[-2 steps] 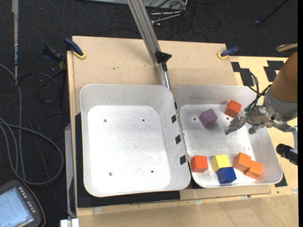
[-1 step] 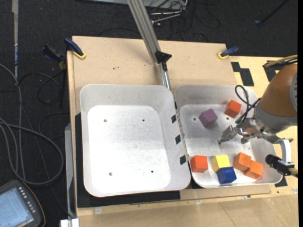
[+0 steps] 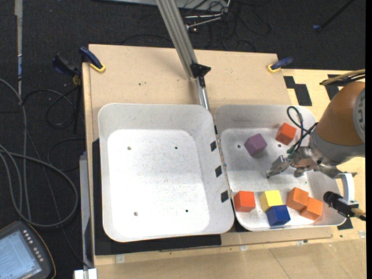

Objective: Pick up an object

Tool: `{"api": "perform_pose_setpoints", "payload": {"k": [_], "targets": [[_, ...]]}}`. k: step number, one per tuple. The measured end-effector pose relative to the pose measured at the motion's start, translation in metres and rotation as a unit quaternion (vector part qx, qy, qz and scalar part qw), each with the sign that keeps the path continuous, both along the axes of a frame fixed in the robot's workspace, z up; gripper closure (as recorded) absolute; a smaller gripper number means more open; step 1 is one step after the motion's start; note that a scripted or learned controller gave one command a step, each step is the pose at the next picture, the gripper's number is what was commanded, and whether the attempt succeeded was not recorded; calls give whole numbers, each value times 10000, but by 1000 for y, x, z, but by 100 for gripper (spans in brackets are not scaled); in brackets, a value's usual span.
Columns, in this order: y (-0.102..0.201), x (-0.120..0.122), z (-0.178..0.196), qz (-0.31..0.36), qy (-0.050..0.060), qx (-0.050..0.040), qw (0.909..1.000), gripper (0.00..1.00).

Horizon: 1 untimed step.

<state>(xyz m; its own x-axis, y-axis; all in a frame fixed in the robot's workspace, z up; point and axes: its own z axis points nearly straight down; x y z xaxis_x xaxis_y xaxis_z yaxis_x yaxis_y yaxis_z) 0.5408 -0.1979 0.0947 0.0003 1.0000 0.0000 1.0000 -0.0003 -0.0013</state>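
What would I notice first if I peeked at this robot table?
Probably the bright blocks in the right bin: a purple block in the middle, and a yellow block touching a blue block near the front edge. The gripper hovers among them.

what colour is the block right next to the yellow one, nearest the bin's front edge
Blue: the blue block touches the yellow block, seen in the camera view.

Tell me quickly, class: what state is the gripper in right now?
Gripper: over the right bin, nothing visibly between its fingers; open or closed cannot be told.
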Motion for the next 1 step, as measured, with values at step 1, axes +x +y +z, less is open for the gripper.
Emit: {"api": "perform_pose_setpoints", "payload": {"k": [1], "targets": [[0,1,11,-1,-15,-5,10000,100]]}}
